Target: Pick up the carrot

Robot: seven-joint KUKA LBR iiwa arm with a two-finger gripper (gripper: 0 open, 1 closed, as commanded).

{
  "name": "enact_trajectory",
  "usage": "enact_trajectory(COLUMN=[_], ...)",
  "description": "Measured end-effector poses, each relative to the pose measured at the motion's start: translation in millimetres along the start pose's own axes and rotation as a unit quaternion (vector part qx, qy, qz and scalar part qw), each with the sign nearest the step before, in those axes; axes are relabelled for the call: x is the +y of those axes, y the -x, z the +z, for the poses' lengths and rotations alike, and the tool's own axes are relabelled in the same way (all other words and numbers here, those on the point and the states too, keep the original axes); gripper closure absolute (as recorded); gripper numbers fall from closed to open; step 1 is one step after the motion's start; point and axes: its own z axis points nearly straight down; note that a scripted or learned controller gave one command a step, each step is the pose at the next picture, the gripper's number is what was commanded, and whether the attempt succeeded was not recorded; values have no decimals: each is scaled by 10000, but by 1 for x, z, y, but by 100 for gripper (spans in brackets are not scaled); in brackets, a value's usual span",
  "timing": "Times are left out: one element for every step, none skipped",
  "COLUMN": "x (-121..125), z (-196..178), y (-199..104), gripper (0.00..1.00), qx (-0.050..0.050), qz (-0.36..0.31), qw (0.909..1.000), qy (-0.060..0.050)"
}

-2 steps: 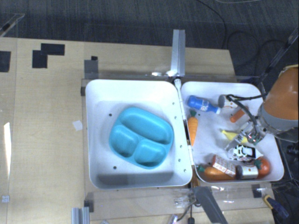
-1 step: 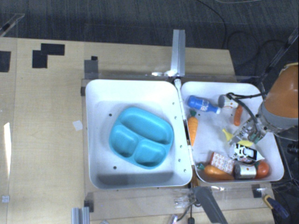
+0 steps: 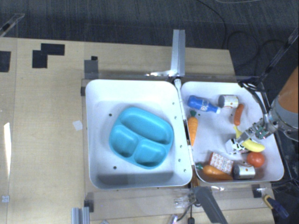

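Observation:
The carrot point(image 3: 192, 130) is a small orange piece with a green top. It lies lengthwise against the left wall of the right bin point(image 3: 275, 171). My gripper point(image 3: 253, 133) hangs over the right side of that bin, just above a yellow banana point(image 3: 252, 146). It is well to the right of the carrot and not touching it. The grey arm point(image 3: 286, 107) comes in from the right edge.
Also in the right bin are a blue bottle point(image 3: 202, 104), a grey can point(image 3: 228, 101), a red sausage point(image 3: 238, 114), a red tomato point(image 3: 255, 159), a second can point(image 3: 244, 171), a small printed box point(image 3: 220, 162) and an orange vegetable point(image 3: 216, 173). A blue divided plate point(image 3: 140, 137) sits in the left bin point(image 3: 98, 171).

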Motion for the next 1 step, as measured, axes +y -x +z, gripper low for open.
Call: enact_trajectory(x=[2], z=[-7], y=[0], gripper=[100], qx=[6], qz=[-32], qw=[10000], qy=[-9])
